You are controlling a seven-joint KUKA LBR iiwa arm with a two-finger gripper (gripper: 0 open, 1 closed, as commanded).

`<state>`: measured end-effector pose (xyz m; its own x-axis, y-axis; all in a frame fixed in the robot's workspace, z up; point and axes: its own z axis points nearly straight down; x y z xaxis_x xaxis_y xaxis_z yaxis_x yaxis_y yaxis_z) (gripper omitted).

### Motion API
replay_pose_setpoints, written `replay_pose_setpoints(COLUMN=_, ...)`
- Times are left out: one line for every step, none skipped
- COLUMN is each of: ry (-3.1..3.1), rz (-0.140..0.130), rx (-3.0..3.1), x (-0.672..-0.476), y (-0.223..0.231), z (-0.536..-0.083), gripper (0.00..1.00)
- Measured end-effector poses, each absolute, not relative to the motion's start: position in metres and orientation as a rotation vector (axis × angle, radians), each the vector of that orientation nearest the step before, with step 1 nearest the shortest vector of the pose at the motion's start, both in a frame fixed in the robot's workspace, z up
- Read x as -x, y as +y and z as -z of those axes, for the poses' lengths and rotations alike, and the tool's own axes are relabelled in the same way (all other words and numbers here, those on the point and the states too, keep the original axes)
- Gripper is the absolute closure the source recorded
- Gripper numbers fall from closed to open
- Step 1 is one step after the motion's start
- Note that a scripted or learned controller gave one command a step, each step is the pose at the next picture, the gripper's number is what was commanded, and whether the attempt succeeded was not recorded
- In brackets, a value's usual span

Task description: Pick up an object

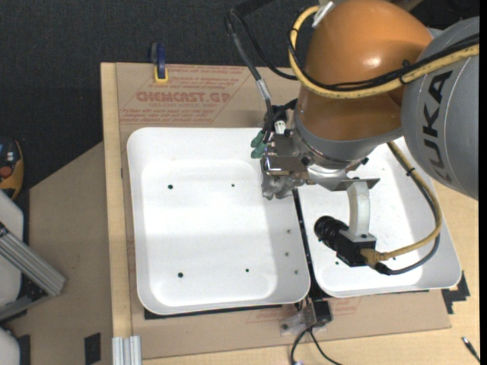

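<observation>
My gripper (275, 179) hangs low over the right edge of the left bin (205, 226), close to the seam between the two bins. The wrist's large orange band (358, 52) and grey body cover most of it. A small green piece (259, 144) shows at the gripper's upper left; I cannot tell whether it belongs to the gripper or is a loose object. No object is visibly held.
The right bin (411, 257) is mostly covered by the arm; a black cable fitting (342, 242) and a yellow hose (415, 242) hang over it. Both bins rest on a brown board (190, 90) with a blue clamp (159, 59) at the back.
</observation>
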<state>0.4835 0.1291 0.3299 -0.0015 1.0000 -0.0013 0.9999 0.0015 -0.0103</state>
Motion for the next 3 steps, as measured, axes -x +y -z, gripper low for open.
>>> replay_pose_setpoints(ry=-2.224, rz=0.01, rx=2.224, x=-0.48, y=0.12, z=-0.393, gripper=1.0)
replay_pose_setpoints(ry=-2.221, rz=-0.015, rx=2.213, x=-0.536, y=0.169, z=-0.287, gripper=1.0)
replay_pose_setpoints(ry=-2.221, rz=0.01, rx=2.228, x=-0.539, y=0.139, z=-0.361, gripper=1.0)
